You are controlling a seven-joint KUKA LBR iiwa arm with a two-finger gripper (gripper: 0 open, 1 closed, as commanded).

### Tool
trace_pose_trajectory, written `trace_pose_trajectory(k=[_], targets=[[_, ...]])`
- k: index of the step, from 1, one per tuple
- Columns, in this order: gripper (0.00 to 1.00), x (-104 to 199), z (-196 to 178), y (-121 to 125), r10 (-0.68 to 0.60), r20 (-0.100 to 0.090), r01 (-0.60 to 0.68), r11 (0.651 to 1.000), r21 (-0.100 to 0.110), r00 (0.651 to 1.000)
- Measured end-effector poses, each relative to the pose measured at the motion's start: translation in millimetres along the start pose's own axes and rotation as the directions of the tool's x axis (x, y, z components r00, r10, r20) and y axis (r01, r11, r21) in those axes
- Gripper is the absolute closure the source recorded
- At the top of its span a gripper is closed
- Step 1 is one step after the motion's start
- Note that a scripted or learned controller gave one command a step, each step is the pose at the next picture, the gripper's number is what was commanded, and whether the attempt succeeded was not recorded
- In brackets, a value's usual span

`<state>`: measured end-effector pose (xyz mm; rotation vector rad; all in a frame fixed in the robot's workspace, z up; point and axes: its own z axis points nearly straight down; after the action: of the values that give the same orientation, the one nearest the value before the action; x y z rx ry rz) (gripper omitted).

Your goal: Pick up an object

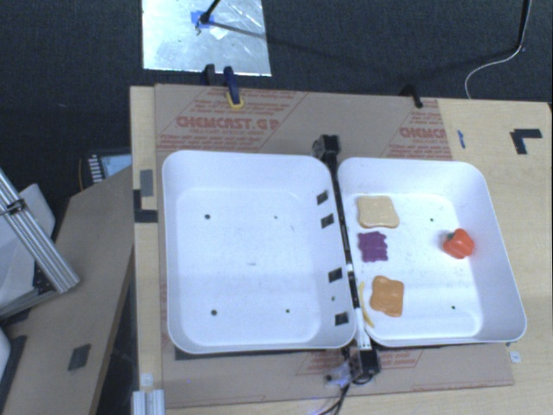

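- Two white bins side by side on the bench (285,115), which has a cardboard sheet printed "CHEMCAST" under the bins.
- Left bin (173,232): bare white floor with a few small dark dots.
- Right bin (497,258): holds four small things.
- Tan toast piece (378,212) near the back-left of the right bin, lying flat.
- Purple piece (373,245) just in front of the toast, close but apart from it, near the divider.
- Orange-yellow piece (387,296) further forward, front-left area of the same bin, apart from the purple one.
- Red-orange round thing (458,243), looks like a small pepper or tomato, on the right side of the bin, well apart from the other three.
- Black clips (328,221) along the seam between the bins.
- Foil sheet (206,24) on the dark floor behind the bench, a thin dark rod crossing it.
- White cable (497,59) at top right.
- Metal rail (34,240) at the left edge.
- End effector: cannot tell its state.
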<state>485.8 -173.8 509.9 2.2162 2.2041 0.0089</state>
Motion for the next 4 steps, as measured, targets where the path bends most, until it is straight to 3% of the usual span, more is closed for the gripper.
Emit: trace_pose_trajectory(k=[1, 2, 3, 4], targets=[[1.0, 48, 228, -4, -0.008, -0.011, 0.009, 1.0, 0.026, 1.0], [1.0, 88, 69, 1, -0.015, -0.006, 0.015, 1.0, -0.006, 1.0], [1.0, 115, 333, -8, -0.007, -0.01, 0.007, 1.0, 0.03, 1.0], [1.0, 143, 198, -1, -0.014, -0.008, 0.014, 1.0, -0.001, 1.0]])
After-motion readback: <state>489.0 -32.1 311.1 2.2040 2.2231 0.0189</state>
